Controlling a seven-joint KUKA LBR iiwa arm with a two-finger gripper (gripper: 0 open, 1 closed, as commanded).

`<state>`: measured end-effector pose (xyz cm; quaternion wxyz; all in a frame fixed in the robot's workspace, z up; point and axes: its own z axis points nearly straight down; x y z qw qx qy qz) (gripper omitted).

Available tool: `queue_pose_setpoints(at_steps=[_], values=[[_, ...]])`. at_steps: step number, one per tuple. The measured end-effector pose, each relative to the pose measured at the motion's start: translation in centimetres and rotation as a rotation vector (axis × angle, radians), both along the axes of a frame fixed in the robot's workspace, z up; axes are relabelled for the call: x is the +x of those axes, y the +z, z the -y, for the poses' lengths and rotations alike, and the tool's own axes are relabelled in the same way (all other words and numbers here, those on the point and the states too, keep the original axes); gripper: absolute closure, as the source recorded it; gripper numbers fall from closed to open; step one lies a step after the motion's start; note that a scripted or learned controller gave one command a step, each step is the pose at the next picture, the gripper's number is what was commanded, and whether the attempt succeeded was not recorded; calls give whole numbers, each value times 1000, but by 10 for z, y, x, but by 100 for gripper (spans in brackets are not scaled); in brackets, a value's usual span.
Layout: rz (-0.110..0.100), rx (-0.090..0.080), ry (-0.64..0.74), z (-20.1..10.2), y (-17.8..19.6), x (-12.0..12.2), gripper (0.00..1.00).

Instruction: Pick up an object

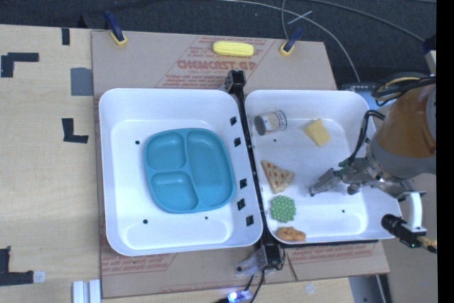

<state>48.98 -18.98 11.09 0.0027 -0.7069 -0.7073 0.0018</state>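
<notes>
**Gripper low in the right bin, nothing held yet**

Taking the waffle wedge (pixel 277 175) as the landmark: the gripper (pixel 320 185) sits just to its right, low over the floor of the right bin (pixel 355 104), its two dark fingers spread a little apart with only white bin floor between them. It has hold of nothing. The wedge looks like the nearest candidate, so a good pick probably means shifting left until the fingers straddle it, then closing across its narrow width rather than along a slanted edge, where it could squirt out.

Other choices lie around the wedge: a green round piece (pixel 283 208) just below it, an orange-brown bit (pixel 291 233) further below near the bin wall, a yellow block (pixel 317 131) up and to the right, and a small jar (pixel 271 122) lying on its side above.

The bin floor is smooth and white, so flat items may slide. Left of the wedge, beyond the divider, the other bin holds a blue sectioned plate (pixel 189 169). Both bins rest on cardboard (pixel 206 64) on the counter (pixel 42 152), with a yellow item (pixel 233 48) well above.
</notes>
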Motion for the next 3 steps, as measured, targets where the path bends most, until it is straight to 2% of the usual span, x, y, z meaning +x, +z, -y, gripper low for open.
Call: queue_pose_setpoints(at_steps=[1,2,3], values=[[6,-3,1,0,-27,0,0],[9,-5,0,1,-15,1,100],[9,-2,0,6,29,6,100]])
